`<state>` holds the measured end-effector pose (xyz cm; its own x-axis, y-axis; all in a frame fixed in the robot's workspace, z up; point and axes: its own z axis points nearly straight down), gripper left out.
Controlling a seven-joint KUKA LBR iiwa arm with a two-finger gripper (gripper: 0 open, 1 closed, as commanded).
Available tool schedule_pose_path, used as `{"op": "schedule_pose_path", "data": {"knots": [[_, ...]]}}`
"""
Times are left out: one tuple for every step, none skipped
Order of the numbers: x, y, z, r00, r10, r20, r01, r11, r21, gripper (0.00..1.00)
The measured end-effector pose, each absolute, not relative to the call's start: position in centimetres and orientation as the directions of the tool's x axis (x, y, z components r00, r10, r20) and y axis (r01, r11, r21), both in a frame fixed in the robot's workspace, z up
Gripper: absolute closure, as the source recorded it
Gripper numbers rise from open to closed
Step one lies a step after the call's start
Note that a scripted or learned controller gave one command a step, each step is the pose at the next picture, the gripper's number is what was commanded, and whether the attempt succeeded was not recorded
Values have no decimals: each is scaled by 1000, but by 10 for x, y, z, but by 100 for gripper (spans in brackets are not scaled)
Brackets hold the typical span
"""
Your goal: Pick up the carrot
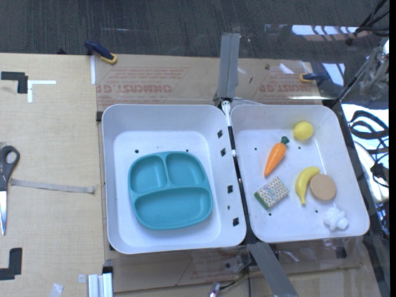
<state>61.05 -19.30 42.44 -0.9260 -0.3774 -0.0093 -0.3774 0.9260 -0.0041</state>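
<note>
Tapered orange carrot (275,158), smooth white bin (346,166)

you're looking at a light wooden bench (49,141) with two shallow white bins side by side on it, the left bin (111,166) touching the right bin (349,166) along their inner walls. scissors (6,178) lie at the bench's far left edge. no jaws are in frame to place these against.

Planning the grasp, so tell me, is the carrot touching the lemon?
Apart. The camera view shows bare white bin floor between the carrot and the lemon, which lies past the carrot's green top.
</note>
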Motion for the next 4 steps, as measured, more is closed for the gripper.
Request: {"op": "schedule_pose_path", "data": {"knots": [[612,-193,434,-927,-375,-18,-374,927,-7,100],[614,-193,443,-928,-372,-26,-371,928,-10,100],[616,-194,453,-929,-369,-36,-368,930,-14,100],[618,-194,462,-930,-366,-44,-365,931,-16,100]]}}
